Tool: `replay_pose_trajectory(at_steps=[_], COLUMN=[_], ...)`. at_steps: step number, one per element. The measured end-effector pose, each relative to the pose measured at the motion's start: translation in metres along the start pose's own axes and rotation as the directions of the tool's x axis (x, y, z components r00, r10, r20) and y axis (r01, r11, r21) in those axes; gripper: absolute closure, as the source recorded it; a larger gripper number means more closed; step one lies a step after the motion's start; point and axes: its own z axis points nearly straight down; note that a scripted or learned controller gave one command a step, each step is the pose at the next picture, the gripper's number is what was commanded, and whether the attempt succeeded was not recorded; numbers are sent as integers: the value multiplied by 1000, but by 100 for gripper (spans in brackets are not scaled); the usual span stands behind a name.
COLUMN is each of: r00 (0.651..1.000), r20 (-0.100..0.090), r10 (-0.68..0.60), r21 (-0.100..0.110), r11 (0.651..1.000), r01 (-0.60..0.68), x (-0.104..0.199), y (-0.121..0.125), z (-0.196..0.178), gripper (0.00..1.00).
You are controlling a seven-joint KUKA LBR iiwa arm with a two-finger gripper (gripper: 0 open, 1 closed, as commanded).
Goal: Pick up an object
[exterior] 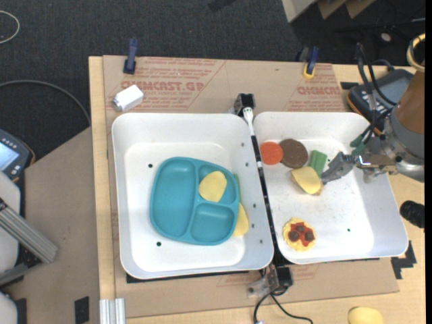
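Claw (332, 170) low in the right bin (378, 238), right beside the pale yellow piece (306, 179) and green block (317, 159); whether it grips anything, I cannot tell; teal tray (177, 201) sits left.

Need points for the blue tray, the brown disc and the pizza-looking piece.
blue tray (177, 201), camera view, bare floor of its large left compartment.
brown disc (294, 152), camera view, middle of its top face.
pizza-looking piece (300, 234), camera view, centre of its topping.
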Motion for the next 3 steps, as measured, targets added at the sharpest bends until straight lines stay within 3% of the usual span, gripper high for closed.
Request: replay_pose_trajectory(at_steps=[1, 2, 3], r00=[1000, 1000, 1000], r20=[1, -1, 0], r10=[-7, -8, -1], r21=[-22, 0, -3], r11=[1000, 1000, 1000], r01=[7, 8, 1], x=[48, 121, 117], y=[-6, -7, -6], z=[-172, -162, -172], gripper=[0, 0, 100])
